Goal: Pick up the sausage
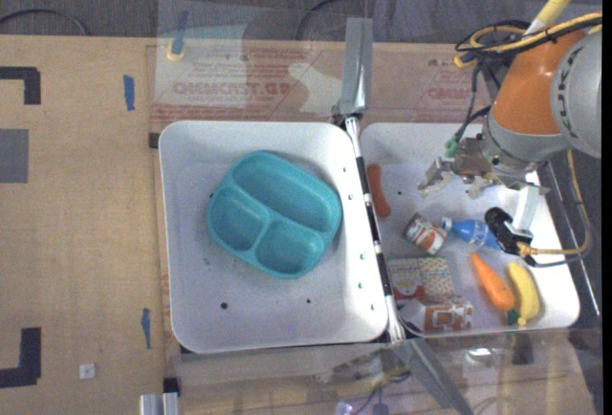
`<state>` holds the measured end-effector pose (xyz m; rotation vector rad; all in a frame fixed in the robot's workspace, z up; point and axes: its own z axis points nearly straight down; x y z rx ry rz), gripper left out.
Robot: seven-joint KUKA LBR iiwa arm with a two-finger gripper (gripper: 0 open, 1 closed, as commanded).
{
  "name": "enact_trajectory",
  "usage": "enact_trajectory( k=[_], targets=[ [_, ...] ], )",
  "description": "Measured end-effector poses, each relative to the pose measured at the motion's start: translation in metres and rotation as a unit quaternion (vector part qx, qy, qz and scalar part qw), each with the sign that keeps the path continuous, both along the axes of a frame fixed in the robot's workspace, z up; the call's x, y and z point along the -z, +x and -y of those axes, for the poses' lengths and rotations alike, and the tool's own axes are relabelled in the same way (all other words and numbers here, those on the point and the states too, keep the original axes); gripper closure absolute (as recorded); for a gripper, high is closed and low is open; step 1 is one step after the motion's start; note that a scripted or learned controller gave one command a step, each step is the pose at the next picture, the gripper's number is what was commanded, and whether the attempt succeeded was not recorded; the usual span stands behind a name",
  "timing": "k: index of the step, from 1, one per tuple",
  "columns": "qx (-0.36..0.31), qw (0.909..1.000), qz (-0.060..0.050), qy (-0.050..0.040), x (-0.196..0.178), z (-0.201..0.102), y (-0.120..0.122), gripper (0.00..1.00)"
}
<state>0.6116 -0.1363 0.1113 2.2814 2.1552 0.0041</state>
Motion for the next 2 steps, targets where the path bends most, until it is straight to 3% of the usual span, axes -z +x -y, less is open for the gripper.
enact_trajectory(
  k=[1,2],
  targets=[
    [0.015,0.9999,0.000,-0.0003,0.024,-0.035,0.056,0.00],
    [0.058,0.9983,-0.001,-0.0003,0.024,0.013,0.019,0.00]
  ],
)
